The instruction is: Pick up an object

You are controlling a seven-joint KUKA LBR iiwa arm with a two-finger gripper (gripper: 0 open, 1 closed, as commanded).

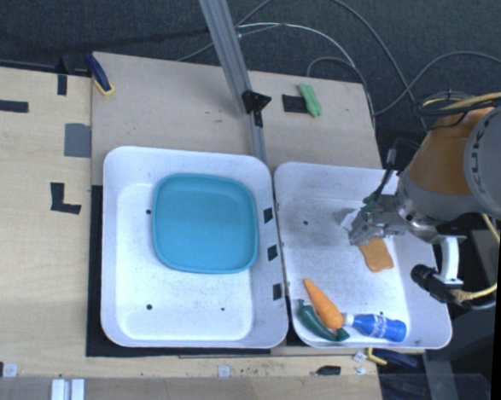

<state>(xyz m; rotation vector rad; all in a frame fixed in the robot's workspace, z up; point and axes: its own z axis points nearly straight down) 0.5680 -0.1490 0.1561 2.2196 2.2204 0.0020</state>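
Note:
In the right bin [319, 200], my gripper [370, 231] hangs low over the middle right. Just below it in the view lies a tan-orange flat piece [378, 256], whose upper end meets the gripper's tip; whether they touch is unclear. An orange carrot [324, 304] lies near the bin's front edge. A dark green piece [314, 325] sits beside the carrot, and a blue and white tube [378, 327] lies to its right.
A square blue plate [204, 222] lies in the left bin [127, 255]. A grey pole [231, 52] slants over the bench behind the bins. A green block [310, 100] and cables [355, 48] lie beyond the right bin.

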